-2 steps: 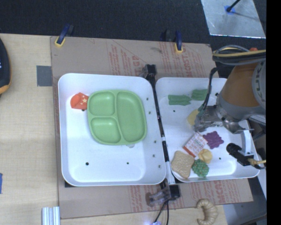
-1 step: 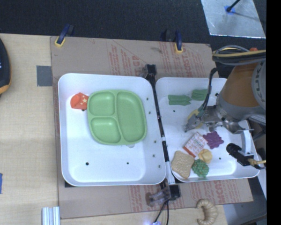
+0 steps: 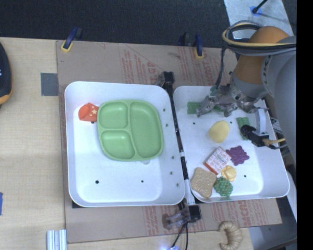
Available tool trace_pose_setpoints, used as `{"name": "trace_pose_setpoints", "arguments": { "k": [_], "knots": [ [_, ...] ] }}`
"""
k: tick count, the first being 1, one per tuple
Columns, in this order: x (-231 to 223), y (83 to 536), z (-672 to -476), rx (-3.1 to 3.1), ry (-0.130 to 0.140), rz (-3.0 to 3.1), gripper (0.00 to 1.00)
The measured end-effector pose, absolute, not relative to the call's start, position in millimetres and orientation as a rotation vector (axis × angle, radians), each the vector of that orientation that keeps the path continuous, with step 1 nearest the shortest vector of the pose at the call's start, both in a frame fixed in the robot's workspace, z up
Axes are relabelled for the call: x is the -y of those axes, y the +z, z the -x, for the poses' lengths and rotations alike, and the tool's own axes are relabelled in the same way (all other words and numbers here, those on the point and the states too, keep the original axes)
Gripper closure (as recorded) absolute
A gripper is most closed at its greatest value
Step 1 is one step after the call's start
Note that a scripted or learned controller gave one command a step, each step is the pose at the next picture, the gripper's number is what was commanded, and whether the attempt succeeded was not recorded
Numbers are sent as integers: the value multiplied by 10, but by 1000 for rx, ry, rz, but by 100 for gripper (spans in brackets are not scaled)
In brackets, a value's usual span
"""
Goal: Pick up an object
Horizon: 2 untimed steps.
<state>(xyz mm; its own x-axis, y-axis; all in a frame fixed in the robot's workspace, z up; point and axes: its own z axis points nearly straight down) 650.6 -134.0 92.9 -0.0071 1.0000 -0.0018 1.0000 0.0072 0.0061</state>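
My gripper [image 3: 217,103] hangs low over the far part of the right bin [image 3: 266,184], below the orange band of the arm [image 3: 261,40]. A green piece [image 3: 193,108] lies right at its left side; whether it is gripped I cannot tell. Just in front of the gripper lies a yellow lemon-like object [image 3: 219,131]. Nearer the front of this bin are purple grapes [image 3: 238,154], a red and white packet [image 3: 217,160], a small yellow item [image 3: 228,172], green broccoli [image 3: 223,187] and a slice of bread [image 3: 202,182].
The left bin [image 3: 120,191] holds a green divided plate [image 3: 130,129] and a red object [image 3: 87,112] at its far left corner. A small green piece [image 3: 242,122] lies by the arm's cabling. A brown curled object [image 3: 230,234] rests outside the bins.
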Motion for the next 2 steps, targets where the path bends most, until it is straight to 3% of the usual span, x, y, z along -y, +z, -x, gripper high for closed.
{"name": "trace_pose_setpoints", "arguments": {
  "k": [1,2],
  "knots": [
    [1410,915,-5999,-2229,-9,-2222,0],
    [1415,1031,-6025,-2230,-6,-2216,100]
  ]
}}
